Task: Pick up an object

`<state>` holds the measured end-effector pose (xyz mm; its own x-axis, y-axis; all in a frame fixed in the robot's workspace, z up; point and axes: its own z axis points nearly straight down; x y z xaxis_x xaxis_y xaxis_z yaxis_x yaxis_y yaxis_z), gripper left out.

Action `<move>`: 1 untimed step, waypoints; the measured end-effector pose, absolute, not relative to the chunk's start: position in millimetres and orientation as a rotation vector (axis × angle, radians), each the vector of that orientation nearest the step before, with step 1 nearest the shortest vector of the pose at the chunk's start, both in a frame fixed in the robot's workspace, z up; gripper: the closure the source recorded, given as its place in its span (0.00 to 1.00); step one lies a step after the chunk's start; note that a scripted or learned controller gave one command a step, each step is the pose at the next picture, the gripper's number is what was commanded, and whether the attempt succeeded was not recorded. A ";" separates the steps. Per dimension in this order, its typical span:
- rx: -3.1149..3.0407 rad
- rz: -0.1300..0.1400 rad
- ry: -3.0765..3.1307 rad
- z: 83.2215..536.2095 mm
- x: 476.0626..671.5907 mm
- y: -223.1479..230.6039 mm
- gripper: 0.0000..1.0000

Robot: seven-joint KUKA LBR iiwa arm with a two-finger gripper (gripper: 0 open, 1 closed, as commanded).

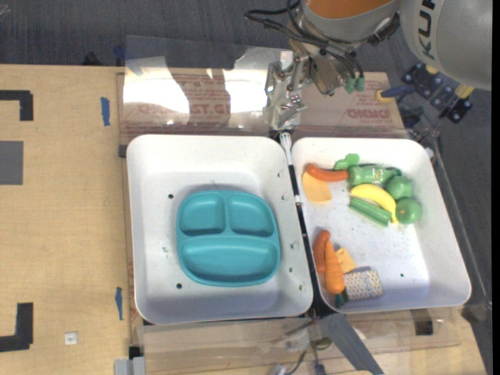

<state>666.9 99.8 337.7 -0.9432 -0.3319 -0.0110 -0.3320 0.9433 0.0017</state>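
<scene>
Lettering on the grey arm (453,22) reads "KU" at the top right edge, the rest cut off; reddish print on the clear sheet behind the bins is too glared to read. Two white bins sit side by side. The left bin (148,170) holds one teal divided plate (228,237) with three compartments. The right bin (445,276) holds the toy food: one yellow banana (373,198), green pieces (394,194) clustered around it, an orange wedge (316,187), two carrots (329,260) touching near the front, and one speckled tan block (363,284) just beside them. The gripper (287,104) hangs above the back rim between the bins, with nothing seen between its metal fingers; how far apart they stand I cannot tell.
</scene>
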 end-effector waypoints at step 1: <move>-0.908 -0.003 2.996 358.7 667.9 22.9 1.00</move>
